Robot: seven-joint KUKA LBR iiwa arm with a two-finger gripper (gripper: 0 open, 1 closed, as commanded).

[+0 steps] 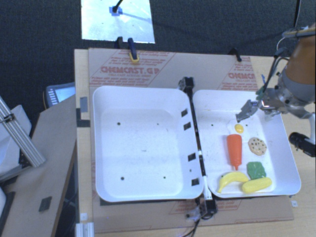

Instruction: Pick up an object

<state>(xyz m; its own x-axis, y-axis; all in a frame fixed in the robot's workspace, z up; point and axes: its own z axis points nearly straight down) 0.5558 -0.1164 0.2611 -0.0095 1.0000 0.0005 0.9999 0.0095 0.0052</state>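
In the right bin (pixel 217 105) lie an orange carrot (pixel 234 151), a small yellow piece (pixel 239 129), a round tan cookie (pixel 256 146), a green item (pixel 256 169), a yellow banana (pixel 231 180) and a yellow corn cob (pixel 256 184). My gripper (pixel 244 113) hangs over the upper right part of this bin, just above the small yellow piece and the carrot's top. Nothing shows between its fingertips.
The left bin (pixel 140 142) sits beside the right one, split from it by a black-clipped divider (pixel 193 132). Cardboard (pixel 148 68) backs both bins. A metal plate (pixel 117 14) lies behind. A black knob (pixel 301 142) sticks in at the right edge.
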